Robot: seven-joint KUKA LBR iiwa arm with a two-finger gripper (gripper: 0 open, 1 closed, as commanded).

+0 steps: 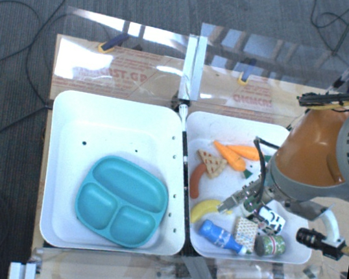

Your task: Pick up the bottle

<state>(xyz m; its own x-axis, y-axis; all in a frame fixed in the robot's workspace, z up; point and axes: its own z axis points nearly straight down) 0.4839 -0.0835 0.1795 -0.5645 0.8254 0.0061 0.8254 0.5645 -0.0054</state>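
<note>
The bottle (pixel 221 236) is blue with a white cap end and lies on its side near the front edge of the right bin (pixel 229 128). My gripper (pixel 241 202) hangs over the middle of that bin, a little behind and to the right of the bottle. I see nothing held in it. The arm's orange band (pixel 310 150) hides the bin's right side.
A yellow banana (pixel 205 209), a red sausage (pixel 195 180), a waffle cracker (pixel 211 163), two carrots (pixel 234 155), a square cracker (pixel 245 231) and a small can (pixel 269 244) crowd the right bin. A teal divided plate (pixel 122 201) lies in the left bin (pixel 73 113).
</note>
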